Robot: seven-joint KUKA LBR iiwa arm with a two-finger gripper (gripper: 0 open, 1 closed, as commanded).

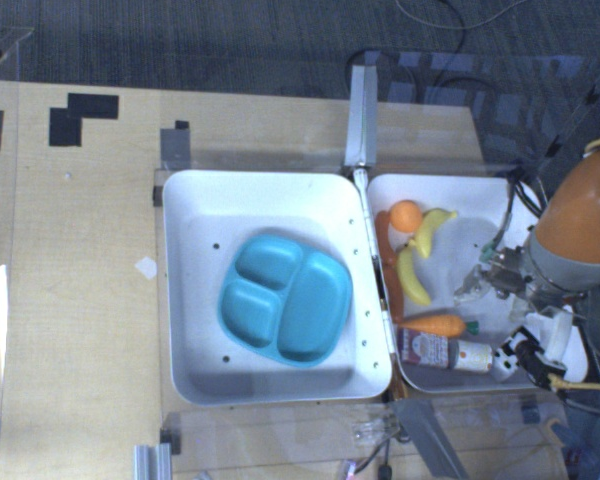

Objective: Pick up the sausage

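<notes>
Sausage (384, 258) lies tight along the left wall of the right bin (485, 183), banana (414, 273) just beside it; gripper (483, 280) hovers mid-bin, right of the fruit, whether open or closed I cannot tell; fingers could jam on that wall, or nudge the carrot (435, 324) instead.

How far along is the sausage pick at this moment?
Nothing looks done yet: the sausage lies along the left wall of the right bin, beside the banana and orange. In hand: the tool sits over the middle of that bin, apart from the sausage. Left: move to the sausage, grasp it and lift it.
</notes>
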